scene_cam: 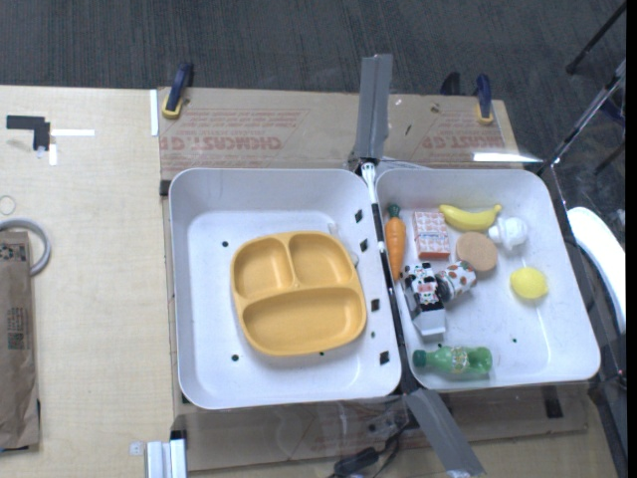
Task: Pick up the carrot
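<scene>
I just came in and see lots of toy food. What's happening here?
Nothing is being handled at this moment. The carrot lies by the left wall of the right bin, not picked up yet. Near it are a banana, a lemon, a green bottle and a small cow toy. The left bin holds a yellow tray.

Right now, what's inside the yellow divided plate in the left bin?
The yellow divided plate shows bare yellow in all three compartments. It hides the floor of the left bin beneath it. The carrot lies in the right bin, along its left wall.
</scene>
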